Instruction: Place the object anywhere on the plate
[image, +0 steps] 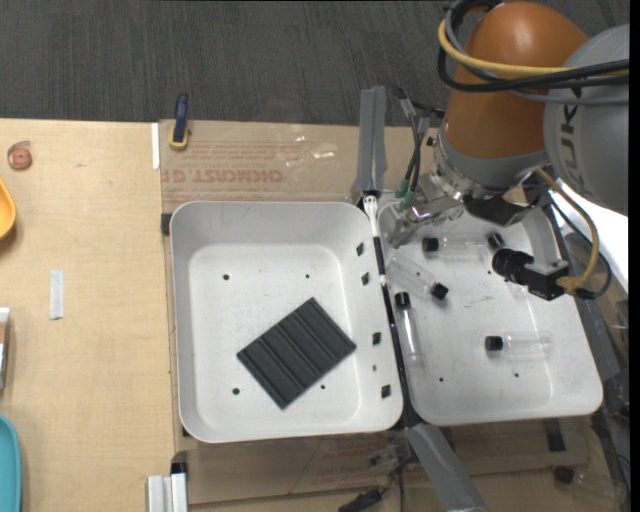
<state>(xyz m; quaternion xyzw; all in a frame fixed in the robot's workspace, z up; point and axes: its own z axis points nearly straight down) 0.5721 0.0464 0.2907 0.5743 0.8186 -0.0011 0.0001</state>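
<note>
A dark ribbed plate (297, 352) lies tilted in the left bin (190, 300), well apart from the hand (420, 212). The hand hangs over the right bin's (560, 395) far left corner above small clear vials (518, 345); whether it grips anything cannot be told.

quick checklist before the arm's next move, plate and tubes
1. Dark ribbed plate lies flat in the left bin, nothing on it: ok.
2. Clear tubes with black caps lie in the right bin: ok.
3. Gripper low over the right bin's far left corner: ok.
4. Object between the fingers: cannot tell.
5. Object on the plate: not ok.
</note>
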